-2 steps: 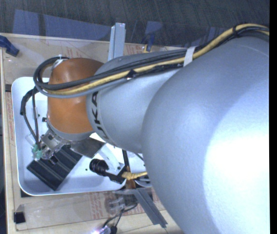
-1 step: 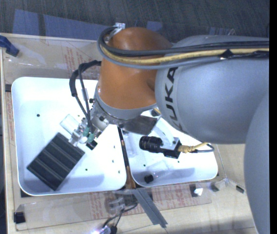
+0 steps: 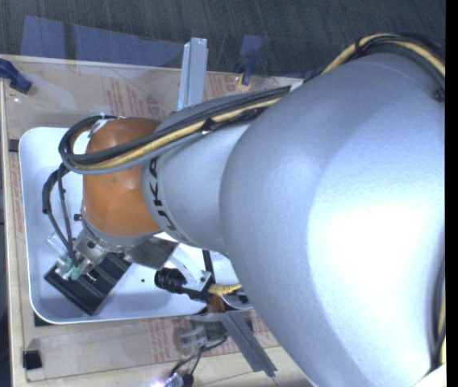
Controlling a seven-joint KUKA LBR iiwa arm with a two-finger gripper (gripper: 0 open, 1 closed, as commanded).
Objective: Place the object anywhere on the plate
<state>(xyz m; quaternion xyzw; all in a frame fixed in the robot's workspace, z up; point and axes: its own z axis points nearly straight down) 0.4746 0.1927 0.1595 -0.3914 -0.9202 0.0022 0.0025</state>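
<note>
My gripper [image 3: 84, 285] hangs low over the front left corner of the left white bin [image 3: 34, 216]. It appears as a dark block below the wrist. Above it sits the orange band [image 3: 116, 180] of the arm. The grey arm [image 3: 326, 216] reaches in from the right and covers most of the bin floor and everything to the right of it. What lies under the gripper is hidden by its own body.
The bin's left wall and front rim stand close to the gripper. A metal upright [image 3: 193, 71] rises at the back of the bench. Blue clamps [image 3: 7, 75] sit on the bench's back left edge.
</note>
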